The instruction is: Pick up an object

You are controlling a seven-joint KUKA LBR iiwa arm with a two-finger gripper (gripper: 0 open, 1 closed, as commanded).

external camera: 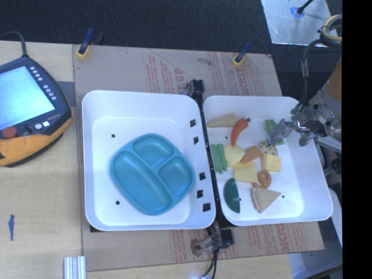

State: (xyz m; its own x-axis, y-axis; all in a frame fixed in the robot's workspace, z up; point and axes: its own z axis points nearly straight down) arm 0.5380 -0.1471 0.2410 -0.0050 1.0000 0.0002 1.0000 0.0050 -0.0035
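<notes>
The right white bin [308, 211] holds several toy foods: a red chili [238, 131], a tan bread piece [222, 121], green beans [218, 157], yellow cheese blocks [246, 172], an orange piece [251, 153], a yellow cube [271, 163], a tan wedge [264, 199] and a dark teal piece [231, 194]. My gripper [279, 132] reaches in over the bin's right rim. It hangs low at the upper right of the pile, beside a green piece [271, 124] and just above a small speckled block [268, 149]. Nothing is visibly lifted.
The left white bin [96, 118] holds a blue divided plate [152, 173]. A tablet-like pendant [26, 106] lies on the bench at the far left. Clips [85, 44] hold the cardboard sheet under the bins.
</notes>
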